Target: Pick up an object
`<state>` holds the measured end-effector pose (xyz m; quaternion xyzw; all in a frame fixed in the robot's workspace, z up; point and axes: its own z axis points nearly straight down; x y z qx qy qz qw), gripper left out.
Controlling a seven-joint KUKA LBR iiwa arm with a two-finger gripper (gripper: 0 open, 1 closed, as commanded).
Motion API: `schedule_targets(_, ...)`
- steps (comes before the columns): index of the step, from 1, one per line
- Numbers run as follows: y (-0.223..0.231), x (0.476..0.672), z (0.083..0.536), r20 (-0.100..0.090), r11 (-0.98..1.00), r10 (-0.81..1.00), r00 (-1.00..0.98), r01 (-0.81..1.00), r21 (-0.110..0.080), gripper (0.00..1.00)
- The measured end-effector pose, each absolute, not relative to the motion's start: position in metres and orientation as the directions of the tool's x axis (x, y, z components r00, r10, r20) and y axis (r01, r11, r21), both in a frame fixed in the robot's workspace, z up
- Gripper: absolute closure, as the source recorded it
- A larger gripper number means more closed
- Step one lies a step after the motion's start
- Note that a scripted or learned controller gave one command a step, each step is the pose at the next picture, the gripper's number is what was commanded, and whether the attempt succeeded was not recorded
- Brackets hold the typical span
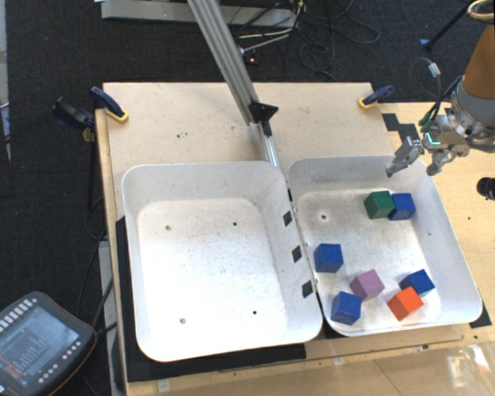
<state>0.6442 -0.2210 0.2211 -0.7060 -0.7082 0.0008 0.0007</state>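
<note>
Camera view: the claw (418, 161) hangs with its fingers spread apart and nothing between them, above the far rim of the right bin (449, 249). Just below it in that bin, a green block (378, 203) touches a blue block (402, 206).

A single fixed camera looks down at a slant from above the near edge of the surface (226, 111), far enough back to take in both white bins (142, 240) side by side and dark floor beyond. The left bin sits near the middle of the frame, and the arm (481, 81) enters from the right edge.
</note>
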Motion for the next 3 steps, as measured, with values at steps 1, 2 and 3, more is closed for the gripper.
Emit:
schedule_targets(1,-0.212,0.637,0.165,0.001,0.002,1.0,-0.002,1.0,-0.005,0.0)
schedule_targets(2,-0.205,0.636,0.117,-0.008,0.003,1.0,-0.003,1.0,0.01,0.0)
schedule_targets(3,-0.206,0.641,0.119,-0.008,0.002,1.0,-0.002,1.0,0.021,0.0)
